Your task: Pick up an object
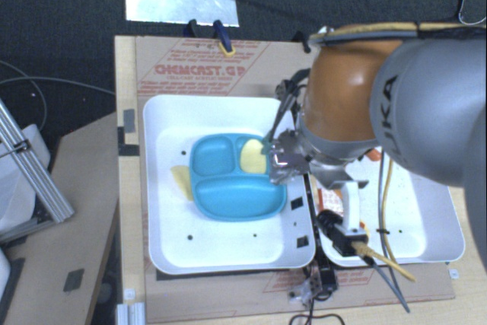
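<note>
Hanging low over the left bin (163, 164), the gripper (278, 160) sits at the blue tray's (228, 186) right edge beside a yellow object (252, 156), seemingly lined up to grab it.

Grey arm (434, 110) entering from the right, its bulk large in the foreground. An orange band (346, 91) encircles the segment above the wrist. The wrist points down and to the left, ending in the gripper (275, 160), a metallic assembly low over the bench. Thin cables run alongside the wrist.
</note>
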Controlling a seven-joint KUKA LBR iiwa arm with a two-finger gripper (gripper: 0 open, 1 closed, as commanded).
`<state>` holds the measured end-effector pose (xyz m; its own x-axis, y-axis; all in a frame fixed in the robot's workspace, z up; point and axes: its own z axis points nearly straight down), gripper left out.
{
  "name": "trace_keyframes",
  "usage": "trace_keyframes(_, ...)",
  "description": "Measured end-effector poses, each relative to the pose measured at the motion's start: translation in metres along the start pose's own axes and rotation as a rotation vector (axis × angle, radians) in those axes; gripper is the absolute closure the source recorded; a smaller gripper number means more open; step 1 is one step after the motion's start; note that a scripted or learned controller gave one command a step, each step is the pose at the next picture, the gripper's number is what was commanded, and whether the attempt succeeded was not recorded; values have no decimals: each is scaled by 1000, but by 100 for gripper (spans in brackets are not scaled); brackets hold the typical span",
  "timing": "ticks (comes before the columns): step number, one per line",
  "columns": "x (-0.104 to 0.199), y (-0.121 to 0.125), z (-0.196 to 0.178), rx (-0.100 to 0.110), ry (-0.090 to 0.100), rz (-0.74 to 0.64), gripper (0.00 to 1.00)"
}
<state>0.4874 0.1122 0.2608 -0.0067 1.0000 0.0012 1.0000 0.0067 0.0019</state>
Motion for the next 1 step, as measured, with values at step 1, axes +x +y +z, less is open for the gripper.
trace_keyframes(1, 0, 1, -10, -2, 1, -5, 100)
